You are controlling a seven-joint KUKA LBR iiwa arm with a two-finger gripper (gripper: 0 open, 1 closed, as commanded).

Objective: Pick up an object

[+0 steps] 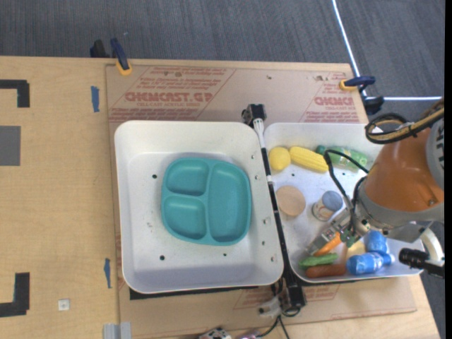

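Observation:
The right bin (305, 181) holds several small toy foods. My gripper (325, 238) is down in its front part, reaching in from the right under the orange wrist band (400, 177). It sits right over an orange carrot (329, 247), with a green pod (318, 260) and a red piece (327, 270) just in front. Two blue pieces (376, 243) (364, 263) lie to its right. Whether anything is held is hidden by the hand.
Farther back in the right bin lie a yellow lemon (280, 159), a corn cob (308, 159), a green item (346, 158), a tan disc (290, 200) and a small grey-blue cup (330, 203). The left bin (134, 141) carries a teal divided plate (207, 199).

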